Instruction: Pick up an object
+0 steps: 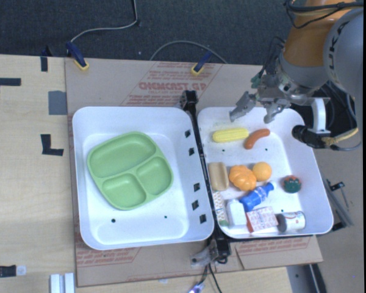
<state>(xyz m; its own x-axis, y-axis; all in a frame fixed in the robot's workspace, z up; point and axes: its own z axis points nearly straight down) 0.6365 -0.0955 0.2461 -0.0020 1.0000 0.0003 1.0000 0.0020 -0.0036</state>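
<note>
Fingers point(241, 110) spread wide, nothing between them — gripper point(256, 110) hovers over right bin's point(314, 188) far edge. Closest target: corn cob point(230, 135) just below, near far-left corner; prob. light, stiff plastic, grip across its short width. Sausage point(257, 138) sits just beside — may get bumped. Oranges point(250, 176), bottle point(256, 196) mid-bin.

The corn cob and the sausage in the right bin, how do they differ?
The corn cob is yellow and bumpy; the sausage is reddish orange and smooth. The corn cob looks thicker and lies level across the view, while the sausage is slimmer and tilts up toward the right. Both lie loose near the far end of the right bin, below the gripper.
</note>
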